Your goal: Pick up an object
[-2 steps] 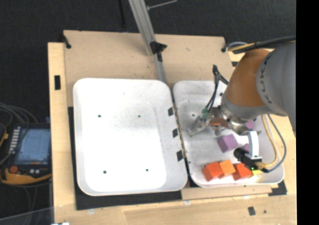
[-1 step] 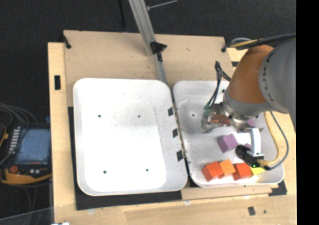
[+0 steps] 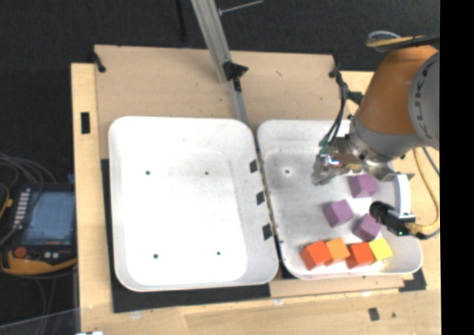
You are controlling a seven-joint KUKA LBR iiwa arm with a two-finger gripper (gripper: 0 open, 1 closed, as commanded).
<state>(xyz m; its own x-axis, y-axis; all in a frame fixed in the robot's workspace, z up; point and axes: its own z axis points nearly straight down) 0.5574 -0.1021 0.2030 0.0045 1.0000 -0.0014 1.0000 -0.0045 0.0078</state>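
Blocks — small, hard-edged cubes — are what we have to choose from, and all of them lie in the right bin (image 3: 296, 133). We see three purple blocks: one (image 3: 362, 184) at about three o'clock in the bin, one (image 3: 338, 212) near the middle, and one (image 3: 366, 227) toward four o'clock. Along the near rim, from five to four o'clock, sits a row touching side by side: a red-orange block (image 3: 317, 253), an orange block (image 3: 338, 249), a red block (image 3: 361, 254) and a yellow block (image 3: 381, 249).

We judge these to be light, stiff and not fragile, probably foam or wood, with flat faces that suit a two-finger pinch across opposite sides. The middle purple block stands apart from its neighbours, so it looks the easiest to take; the row leaves little room for fingers between pieces.

The gripper (image 3: 324, 170) hangs over the bin's upper middle, at about eleven o'clock from the middle purple block — we cannot tell whether it is spread or pressed together, and we see nothing held in it.

The left bin (image 3: 185, 130) is a shallow white tray bearing a few dark dots.
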